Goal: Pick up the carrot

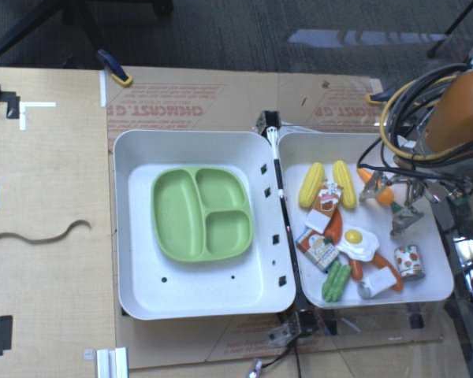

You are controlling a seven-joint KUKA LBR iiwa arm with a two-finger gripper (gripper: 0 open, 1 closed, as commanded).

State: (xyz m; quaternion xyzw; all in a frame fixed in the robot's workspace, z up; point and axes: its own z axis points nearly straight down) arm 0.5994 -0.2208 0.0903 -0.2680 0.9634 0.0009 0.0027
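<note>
Grey arm (449, 124): enters from the right edge of the frame, its orange band at the upper right; a bundle of black and yellow cables (406, 105) loops over the wrist; the wrist leans down and to the left over the right bin
Claw (388, 207): metal parts hang over the upper right part of the right bin, low above its floor; I cannot tell whether it is wide, narrow or closed on anything
Carrot (378, 186): a small orange piece in the upper right of the right bin, right of the corn cobs, touching or just beside the claw's metal; partly hidden by it, so whether it is gripped cannot be told
Right bin (437, 294): white, shallow, crowded with toy food
Corn cobs (311, 183): two yellow cobs side by side in the bin's upper left, a small red-and-white pack (328, 198) between them
Fried egg (358, 243): mid-bin, below the cobs; a red-orange long piece (334, 227) just left of it
Green vegetable (336, 282): near the bin's lower edge
Small can (409, 261): lower right of the bin, below the claw
Left bin (134, 235): white, touching the right bin along the middle
Green plate (202, 213): three compartments, centred in the left bin
Counter (47, 290): pale wood at the left of the frame
</note>
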